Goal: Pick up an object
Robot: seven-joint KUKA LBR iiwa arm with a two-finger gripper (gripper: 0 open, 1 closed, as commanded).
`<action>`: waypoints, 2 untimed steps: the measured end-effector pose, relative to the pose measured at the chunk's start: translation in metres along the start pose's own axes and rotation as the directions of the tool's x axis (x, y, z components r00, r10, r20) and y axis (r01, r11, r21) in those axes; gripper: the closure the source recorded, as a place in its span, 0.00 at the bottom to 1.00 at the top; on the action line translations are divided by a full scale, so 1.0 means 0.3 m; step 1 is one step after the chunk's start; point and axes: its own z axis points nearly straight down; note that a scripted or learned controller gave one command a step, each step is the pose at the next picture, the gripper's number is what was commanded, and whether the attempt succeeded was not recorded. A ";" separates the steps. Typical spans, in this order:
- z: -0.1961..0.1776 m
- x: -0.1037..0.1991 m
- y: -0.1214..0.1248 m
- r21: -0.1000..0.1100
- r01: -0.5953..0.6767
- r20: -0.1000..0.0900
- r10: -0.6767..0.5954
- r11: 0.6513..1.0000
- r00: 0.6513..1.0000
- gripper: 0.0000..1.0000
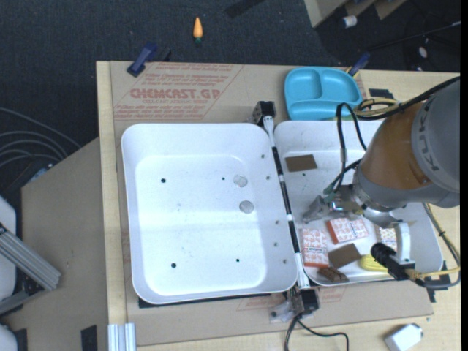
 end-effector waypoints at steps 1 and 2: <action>-0.036 -0.007 0.005 -0.006 -0.002 0.005 0.002 1.000 1.000 1.00; -0.036 -0.007 0.004 -0.006 -0.002 0.005 0.002 1.000 1.000 0.00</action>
